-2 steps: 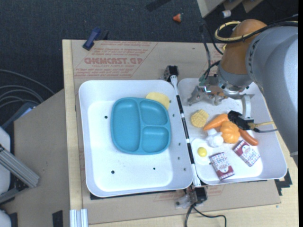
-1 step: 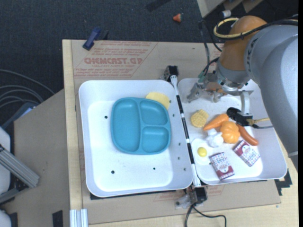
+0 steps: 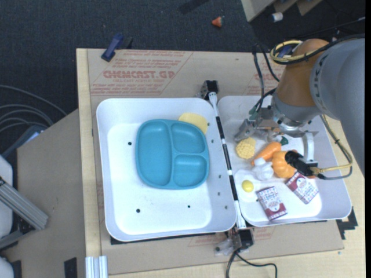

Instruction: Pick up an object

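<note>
My gripper (image 3: pixel 250 129) low in right bin (image 3: pixel 333 210), yellow corn piece (image 3: pixel 246 149) just below-left of it, nearest target. Fingers' state: can't tell.

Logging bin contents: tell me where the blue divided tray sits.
The blue divided tray lies in the left white bin, with a yellow disc tucked at its far right corner.

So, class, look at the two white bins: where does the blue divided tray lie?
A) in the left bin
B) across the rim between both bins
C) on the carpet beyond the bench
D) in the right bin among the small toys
A: the blue divided tray lies flat in the left bin, a yellow disc at its top edge, while the small toys sit in the right bin.
</note>
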### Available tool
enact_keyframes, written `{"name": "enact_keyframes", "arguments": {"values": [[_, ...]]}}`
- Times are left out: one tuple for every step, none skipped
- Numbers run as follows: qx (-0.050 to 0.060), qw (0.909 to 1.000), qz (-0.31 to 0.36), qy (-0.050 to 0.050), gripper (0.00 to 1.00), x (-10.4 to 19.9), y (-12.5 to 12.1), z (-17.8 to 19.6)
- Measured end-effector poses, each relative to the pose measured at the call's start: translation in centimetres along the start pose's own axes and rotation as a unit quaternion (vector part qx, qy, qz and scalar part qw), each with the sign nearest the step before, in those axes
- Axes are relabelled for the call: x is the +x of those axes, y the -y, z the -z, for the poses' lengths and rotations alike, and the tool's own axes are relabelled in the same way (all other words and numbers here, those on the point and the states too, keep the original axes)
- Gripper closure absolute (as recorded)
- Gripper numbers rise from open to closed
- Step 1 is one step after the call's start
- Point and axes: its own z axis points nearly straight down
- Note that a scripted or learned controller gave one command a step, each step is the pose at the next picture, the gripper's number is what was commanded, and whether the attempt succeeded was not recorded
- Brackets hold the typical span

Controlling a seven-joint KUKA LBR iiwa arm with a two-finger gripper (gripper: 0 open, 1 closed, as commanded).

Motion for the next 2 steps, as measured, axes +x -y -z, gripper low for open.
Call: {"name": "enact_keyframes", "arguments": {"values": [[-0.001, 1.0, 0.001, 0.0, 0.0, 0.6, -3.9, 0.1], [-0.002, 1.0, 0.001, 0.001, 0.0, 0.4, -4.9, 0.1]]}}
